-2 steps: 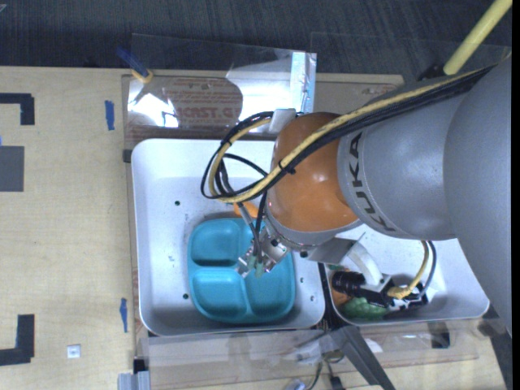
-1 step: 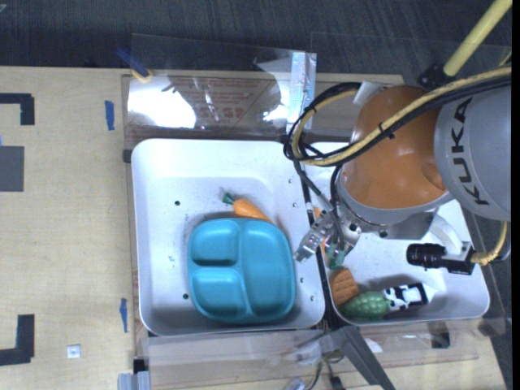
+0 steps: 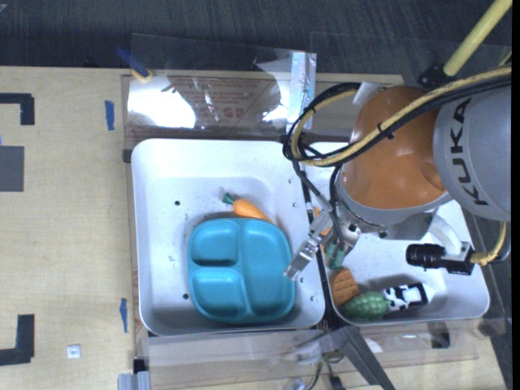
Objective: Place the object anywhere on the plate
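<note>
The grey KUKA arm with its orange band (image 3: 390,149) is reaching in from the right and hanging over the seam between the 2 shallow white bins. Its two-finger gripper (image 3: 307,254) is pointing down and to the left, with its tip sitting just past the right edge of the turquoise three-compartment plastic plate (image 3: 240,270), which is lying in the left white bin (image 3: 154,218). Whether the hand is open or closed is something I cannot tell here; nothing is visibly sitting in it.

The likeliest task object is the small orange toy carrot with a green top (image 3: 246,209). It is resting on the bin floor against the plate's upper rim, up and to the left of the gripper, near it. Its long axis is running from upper left to lower right, the green end pointing away from the arm.

In the right white bin (image 3: 467,299), 3 other candidates are lying just below and right of the gripper: a tan ridged toy (image 3: 344,283), a green bumpy toy (image 3: 366,305) and a black-and-white toy (image 3: 404,296).

My judgement is that a grasp is not yet made, and that the coming move is turning on this choice: up-left for the carrot, crossing its long axis, or down-right into the other bin.
</note>
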You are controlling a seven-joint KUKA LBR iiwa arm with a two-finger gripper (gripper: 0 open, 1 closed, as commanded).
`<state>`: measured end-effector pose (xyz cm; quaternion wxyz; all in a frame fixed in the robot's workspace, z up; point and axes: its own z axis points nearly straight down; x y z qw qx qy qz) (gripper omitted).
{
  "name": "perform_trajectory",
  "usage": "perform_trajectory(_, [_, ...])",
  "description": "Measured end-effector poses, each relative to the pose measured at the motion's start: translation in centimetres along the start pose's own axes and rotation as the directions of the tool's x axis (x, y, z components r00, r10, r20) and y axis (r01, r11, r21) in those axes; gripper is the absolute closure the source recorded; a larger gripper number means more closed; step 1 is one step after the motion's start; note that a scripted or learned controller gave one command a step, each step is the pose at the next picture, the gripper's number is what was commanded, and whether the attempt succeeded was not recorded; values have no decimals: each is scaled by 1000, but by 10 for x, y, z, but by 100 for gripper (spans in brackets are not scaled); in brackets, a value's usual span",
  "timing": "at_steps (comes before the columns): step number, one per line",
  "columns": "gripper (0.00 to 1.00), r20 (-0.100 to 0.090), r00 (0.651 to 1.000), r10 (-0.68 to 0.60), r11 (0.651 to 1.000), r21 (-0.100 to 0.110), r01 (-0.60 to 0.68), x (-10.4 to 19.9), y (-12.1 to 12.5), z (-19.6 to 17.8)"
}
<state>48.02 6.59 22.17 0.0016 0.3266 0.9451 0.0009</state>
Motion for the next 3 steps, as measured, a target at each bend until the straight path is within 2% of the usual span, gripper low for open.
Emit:
perform_trajectory(1, [0,0,1000,0,1000,0,0,0,0,0])
perform_trajectory(2, [0,-5,994,111,994,6,-111,34,52,102])
perform_trajectory(3, [100,-12,994,110,994,2,-110,37,55,91])
